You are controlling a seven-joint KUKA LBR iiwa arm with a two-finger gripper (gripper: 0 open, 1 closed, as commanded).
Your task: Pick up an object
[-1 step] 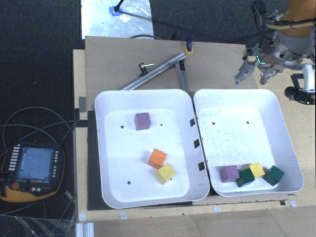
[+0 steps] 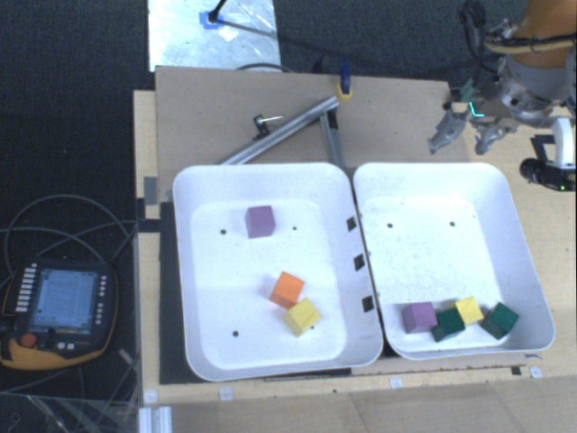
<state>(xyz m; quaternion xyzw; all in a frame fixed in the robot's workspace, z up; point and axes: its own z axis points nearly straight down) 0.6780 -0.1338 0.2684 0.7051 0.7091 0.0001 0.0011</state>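
My gripper hangs above the far edge of the right bin, its two fingers spread open with nothing between them. In the left bin lie a purple cube toward the back, an orange cube and a yellow cube touching it at the front. Along the right bin's front wall sit a purple cube, a dark green cube, a yellow cube and another dark green cube. All of them are far below and in front of the gripper.
A metal bar lies slanted on the brown board behind the left bin, with a clamp at its far end. A teach pendant with cables rests on the floor at left. A shiny sheet lies beyond the bench.
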